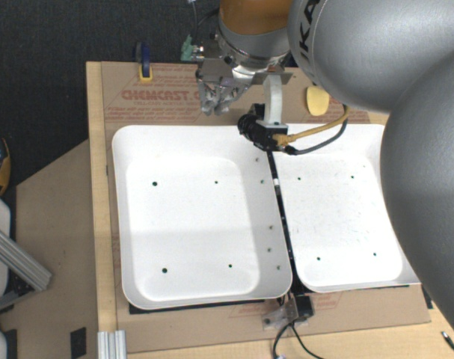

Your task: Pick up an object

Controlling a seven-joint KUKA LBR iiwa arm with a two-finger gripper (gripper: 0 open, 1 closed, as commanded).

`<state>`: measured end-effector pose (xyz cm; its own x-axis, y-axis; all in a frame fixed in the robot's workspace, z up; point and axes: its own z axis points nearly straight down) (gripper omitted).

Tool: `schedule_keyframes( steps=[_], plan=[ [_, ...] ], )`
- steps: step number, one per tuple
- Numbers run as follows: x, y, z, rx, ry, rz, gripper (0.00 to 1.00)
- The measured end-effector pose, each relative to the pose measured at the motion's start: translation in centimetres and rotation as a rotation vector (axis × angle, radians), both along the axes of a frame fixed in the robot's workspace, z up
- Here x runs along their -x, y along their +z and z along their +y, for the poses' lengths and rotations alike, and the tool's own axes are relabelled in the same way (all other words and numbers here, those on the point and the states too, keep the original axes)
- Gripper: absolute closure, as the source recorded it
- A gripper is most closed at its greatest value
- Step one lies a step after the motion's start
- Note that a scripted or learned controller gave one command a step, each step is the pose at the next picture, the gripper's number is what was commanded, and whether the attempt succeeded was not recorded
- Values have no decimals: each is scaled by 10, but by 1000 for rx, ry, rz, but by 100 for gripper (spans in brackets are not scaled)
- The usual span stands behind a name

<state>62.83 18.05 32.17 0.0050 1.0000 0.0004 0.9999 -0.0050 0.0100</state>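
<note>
My gripper [216, 98] hangs under the orange band of the arm, above the cardboard just beyond the far rim of the left bin [137, 200]. Nothing shows in its grasp. A small pale yellow object [317, 100] lies past the far rim of the right bin [376, 200], to the right of the gripper and partly hidden by the arm. The floors of both white bins show only small dark dots.
A black fitting with a tan cable [265, 131] sits at the far end of the seam between the bins. A blue and yellow clamp [144, 62] grips the cardboard's far edge. The grey arm [391, 51] covers the upper right. Metal rails [17, 260] lie off the bench at left.
</note>
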Motion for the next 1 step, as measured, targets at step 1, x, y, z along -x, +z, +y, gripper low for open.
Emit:
schedule_keyframes(
  steps=[1],
  plan=[
    [-30, -86, 46, 2, 8, 18, 100]
  ],
)
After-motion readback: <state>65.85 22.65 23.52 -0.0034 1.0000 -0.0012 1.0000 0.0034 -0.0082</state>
